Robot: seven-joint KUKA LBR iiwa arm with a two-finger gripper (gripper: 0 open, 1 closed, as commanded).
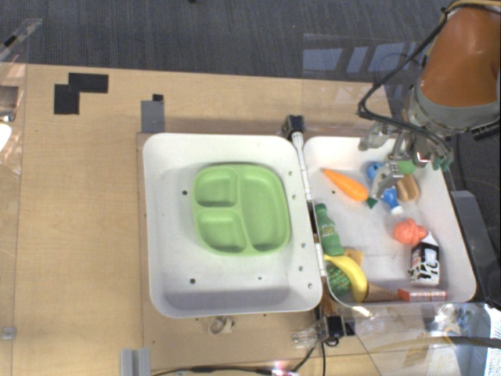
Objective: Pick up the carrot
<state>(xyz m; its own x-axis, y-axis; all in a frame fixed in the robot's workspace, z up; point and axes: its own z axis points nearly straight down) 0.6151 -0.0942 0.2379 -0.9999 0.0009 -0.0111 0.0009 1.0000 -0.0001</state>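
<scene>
The orange carrot [347, 184], with a green tip at its right end, lies in the upper left part of the right bin [356, 151]. My gripper [389, 180] hangs over the bin's upper right part, just right of the carrot's green end. It stands among small blue, green and brown items there. The carrot lies on the bin floor, apart from the gripper.
A green divided plate [239, 210] sits in the left bin [168, 288]. In the right bin lie a green bottle [327, 229], a banana [350, 276], a coral-pink toy [409, 232], a cow-patterned carton [424, 263] and a red pen [423, 294].
</scene>
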